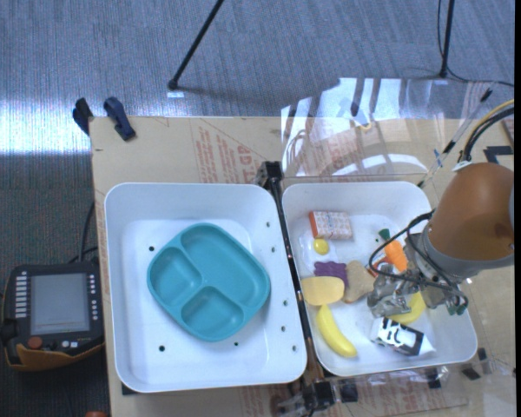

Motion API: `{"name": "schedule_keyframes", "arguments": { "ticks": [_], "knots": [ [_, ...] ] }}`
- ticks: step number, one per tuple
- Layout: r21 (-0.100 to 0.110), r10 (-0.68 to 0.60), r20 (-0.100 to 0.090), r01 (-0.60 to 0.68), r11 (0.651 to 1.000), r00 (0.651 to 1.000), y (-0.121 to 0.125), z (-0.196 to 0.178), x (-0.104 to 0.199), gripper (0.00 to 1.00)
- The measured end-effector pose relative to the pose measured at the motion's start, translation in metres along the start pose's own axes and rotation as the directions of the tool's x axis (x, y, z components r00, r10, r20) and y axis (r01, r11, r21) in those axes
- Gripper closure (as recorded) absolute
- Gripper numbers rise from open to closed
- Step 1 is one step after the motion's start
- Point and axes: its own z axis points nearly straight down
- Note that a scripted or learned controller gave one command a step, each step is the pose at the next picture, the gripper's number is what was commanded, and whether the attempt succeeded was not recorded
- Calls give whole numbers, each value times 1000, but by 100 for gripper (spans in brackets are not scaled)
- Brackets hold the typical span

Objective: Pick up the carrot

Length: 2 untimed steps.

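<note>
Red print on bench [234, 150], seemingly illegible.

cam: single, fixed overhead | faces: down at a slant | covers: both bins [122, 233], arm [473, 215] from right

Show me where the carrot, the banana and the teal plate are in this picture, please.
carrot [396, 254], camera view, middle of its orange body.
banana [334, 331], camera view, middle of its yellow curve.
teal plate [243, 259], camera view, its right rim.

brown bench [191, 150] w/ two white bins [130, 224] [365, 191]; maybe clamps [117, 116] at corner.
</note>
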Motion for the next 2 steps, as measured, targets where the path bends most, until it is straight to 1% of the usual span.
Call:
{"name": "schedule_keyframes", "arguments": {
  "ticks": [1, 2],
  "knots": [
    [1, -2, 5, 2, 1000, 1000, 0, -2, -2, 0],
    [0, 127, 10, -127, 992, 992, 2, -3, -83, 0]
  ]
}}
